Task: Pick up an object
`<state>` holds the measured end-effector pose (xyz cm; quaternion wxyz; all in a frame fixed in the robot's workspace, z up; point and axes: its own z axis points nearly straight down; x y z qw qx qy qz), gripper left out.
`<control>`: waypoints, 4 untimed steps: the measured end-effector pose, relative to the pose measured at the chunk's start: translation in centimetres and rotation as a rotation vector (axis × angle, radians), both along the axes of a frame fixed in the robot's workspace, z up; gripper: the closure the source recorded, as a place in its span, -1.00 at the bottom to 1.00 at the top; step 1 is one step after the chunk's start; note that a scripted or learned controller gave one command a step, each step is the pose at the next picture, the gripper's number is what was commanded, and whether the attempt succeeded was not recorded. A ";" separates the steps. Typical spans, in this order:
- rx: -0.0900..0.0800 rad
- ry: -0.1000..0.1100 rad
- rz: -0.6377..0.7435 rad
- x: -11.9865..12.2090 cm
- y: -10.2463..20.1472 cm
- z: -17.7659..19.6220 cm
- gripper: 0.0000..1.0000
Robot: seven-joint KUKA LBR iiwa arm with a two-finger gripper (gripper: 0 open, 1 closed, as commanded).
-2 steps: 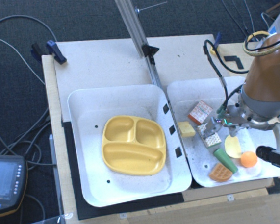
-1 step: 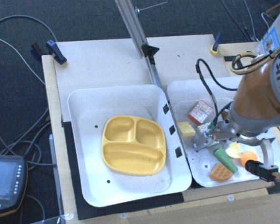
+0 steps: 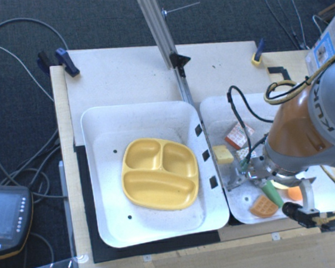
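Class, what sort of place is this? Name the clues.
Probably a robotics lab test bench: a robot arm reaching over two white bins, loose cables on the floor, and a control pendant.

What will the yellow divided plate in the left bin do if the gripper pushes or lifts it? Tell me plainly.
The yellow divided plate looks like rigid moulded plastic, so it should stay stiff and probably light. It lies flat on the left bin floor, so a push would likely slide it rather than tip or roll it. Its broad, low, rounded rim may give two fingers little to pinch.
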<state>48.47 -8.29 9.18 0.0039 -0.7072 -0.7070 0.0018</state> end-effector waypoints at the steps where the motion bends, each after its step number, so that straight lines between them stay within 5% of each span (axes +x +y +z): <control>1: -0.001 -0.008 0.000 0.2 0.0 1.4 1.00; 3: -0.004 -0.016 0.002 1.1 -0.4 13.2 1.00; 4: -0.002 -0.005 0.000 1.1 -0.4 11.3 1.00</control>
